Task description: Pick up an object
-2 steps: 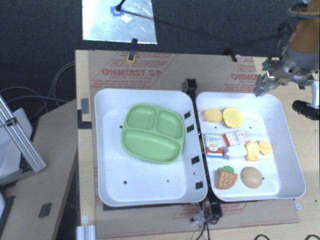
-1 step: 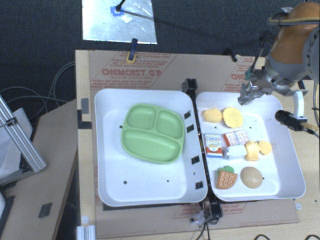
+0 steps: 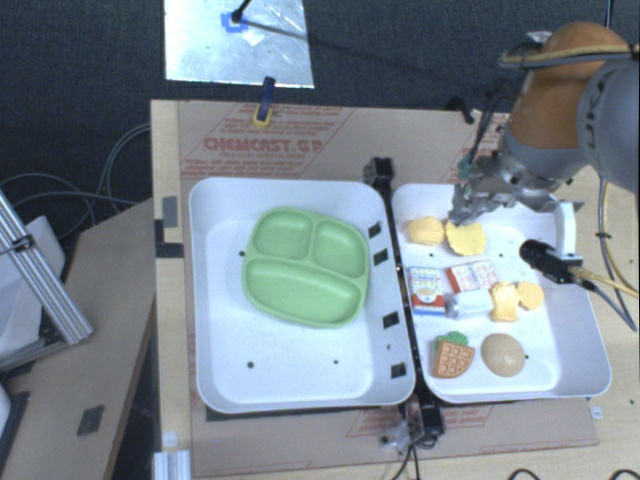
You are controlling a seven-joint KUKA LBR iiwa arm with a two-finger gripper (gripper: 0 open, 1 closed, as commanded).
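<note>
Left bin (image 3: 215,298): green tray (image 3: 305,266). Right bin (image 3: 580,353): yellow piece (image 3: 465,239), second yellow piece (image 3: 425,231), cartons (image 3: 447,286), waffle (image 3: 452,357), egg (image 3: 503,354); gripper (image 3: 466,211) low over the yellow piece, touching or just above; grip state cannot be told.

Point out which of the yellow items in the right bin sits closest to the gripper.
The yellow piece right under the gripper, at the bin's far end. The rounder yellow one lies just to its left in the view; the yellow pieces by the black object lie nearer the camera.
</note>
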